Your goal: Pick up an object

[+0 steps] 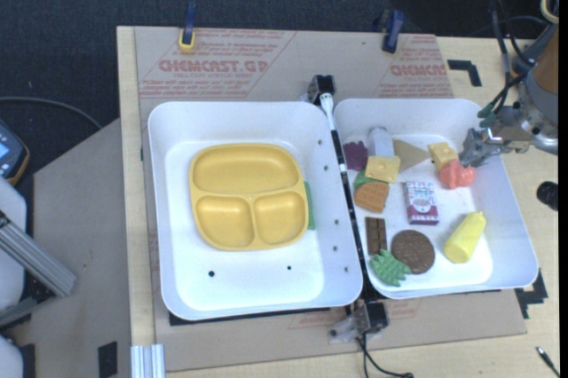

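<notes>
While hovering over the pink toy [457, 175], the hand [472, 151] grips nothing, seemingly narrow.

The left bin [169, 190] holds a yellow divided plate [248, 194]. At 3 o'clock, the gripper [475, 147] hangs just above a pink-red toy [456, 175] in the right bin [515, 225]. A brown round patty [414, 250] and yellow piece [464, 237] lie toward that bin's 6 o'clock edge.

High slanted view (both bins [169, 190])
</notes>
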